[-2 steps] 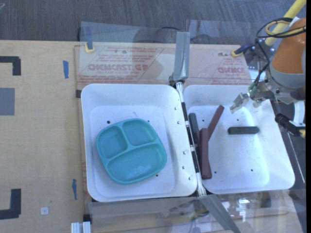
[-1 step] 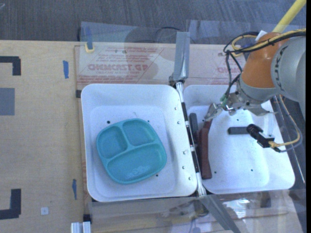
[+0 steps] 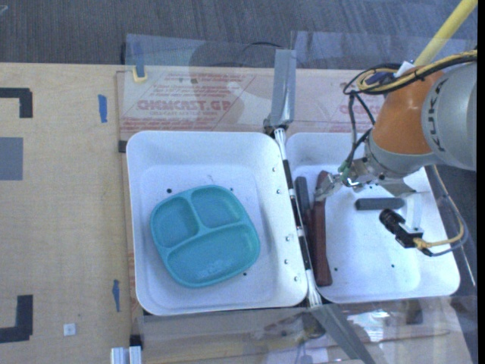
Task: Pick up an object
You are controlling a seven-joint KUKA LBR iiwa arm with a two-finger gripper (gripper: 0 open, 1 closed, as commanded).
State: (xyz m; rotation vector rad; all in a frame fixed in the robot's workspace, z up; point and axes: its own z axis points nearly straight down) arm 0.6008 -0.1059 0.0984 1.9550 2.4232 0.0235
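Observation:
A teal divided plate [image 3: 204, 233] lies flat in the left bin [image 3: 144, 158], slightly turned. In the right bin [image 3: 424, 279] a long brown utensil [image 3: 319, 245] lies along the left wall, with a dark grey strip [image 3: 301, 199] beside it nearer the divider. My gripper [image 3: 332, 183] hangs low over the upper end of the brown utensil, below the arm's orange band [image 3: 405, 123]. Whether it touches the utensil is hidden by the wrist.
A metal divider [image 3: 292, 203] runs between the two bins. A black cable and a small black part [image 3: 402, 230] dangle from the wrist over the right bin's middle. A wooden board [image 3: 61, 203] lies to the left of the bins.

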